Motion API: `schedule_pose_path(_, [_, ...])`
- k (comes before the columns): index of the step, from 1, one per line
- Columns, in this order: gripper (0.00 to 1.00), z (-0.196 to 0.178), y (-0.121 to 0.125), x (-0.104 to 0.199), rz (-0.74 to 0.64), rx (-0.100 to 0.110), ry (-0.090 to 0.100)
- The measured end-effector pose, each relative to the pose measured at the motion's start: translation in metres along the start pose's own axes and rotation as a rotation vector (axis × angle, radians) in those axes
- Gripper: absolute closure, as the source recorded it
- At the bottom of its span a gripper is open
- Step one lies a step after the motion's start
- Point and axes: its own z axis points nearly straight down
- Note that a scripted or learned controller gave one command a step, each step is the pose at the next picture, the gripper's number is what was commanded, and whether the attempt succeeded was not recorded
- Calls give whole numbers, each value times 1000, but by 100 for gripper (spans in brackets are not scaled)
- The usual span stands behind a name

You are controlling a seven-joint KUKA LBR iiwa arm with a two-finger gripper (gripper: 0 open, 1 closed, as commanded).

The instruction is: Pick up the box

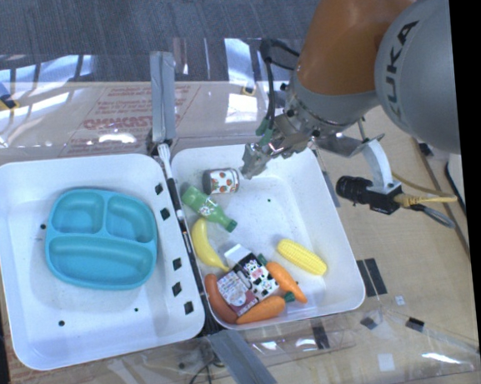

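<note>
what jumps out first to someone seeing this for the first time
The big grey arm with its orange band dominates the upper right, its gripper hanging over the far end of the right bin. Next comes the blue divided plate lying alone in the left bin. In the right bin, a heap of toy food sits at the near end: box, carrots, corn, banana.

Arm [394, 40] cut off (top edge); pincer [255, 162] blurred.

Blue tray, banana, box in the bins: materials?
Blue tray: matte moulded plastic, going by its even colour and soft compartment edges. Banana: likely toy plastic, uniformly yellow with a slight sheen. Box: probably printed cardboard, with flat faces and graphics; could be plastic.
</note>
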Motion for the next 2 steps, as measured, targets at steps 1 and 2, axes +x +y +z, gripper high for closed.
schedule_pose_path(1, [100,-21,29,-33,279,0,0])
schedule_pose_path(2, [100,95,47,-59,368,4,2])
